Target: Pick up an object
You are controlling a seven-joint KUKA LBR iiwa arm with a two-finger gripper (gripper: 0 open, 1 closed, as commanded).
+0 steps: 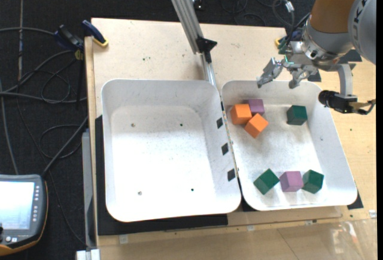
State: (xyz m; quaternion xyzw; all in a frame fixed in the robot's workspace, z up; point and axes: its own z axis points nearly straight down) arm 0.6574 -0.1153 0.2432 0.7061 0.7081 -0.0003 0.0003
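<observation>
My gripper (pixel 282 78) hangs over the far edge of the right bin (pixel 335 151), open, with nothing between its fingers. Below and left of it lie two orange cubes (pixel 242 112) (pixel 257 125) touching each other, with a purple cube (pixel 256 105) against them. A dark green cube (pixel 296 114) sits alone just below the gripper. Along the bin's near side, a green cube (pixel 266 181), a purple cube (pixel 291 181) and another green cube (pixel 313 181) stand in a row.
The left bin (pixel 119 133) sits beside the right one. A slanted metal bar (pixel 182 4) ends near the bins' shared far corner. A blue and yellow clamp (pixel 93 34) sits at the bench's far left corner.
</observation>
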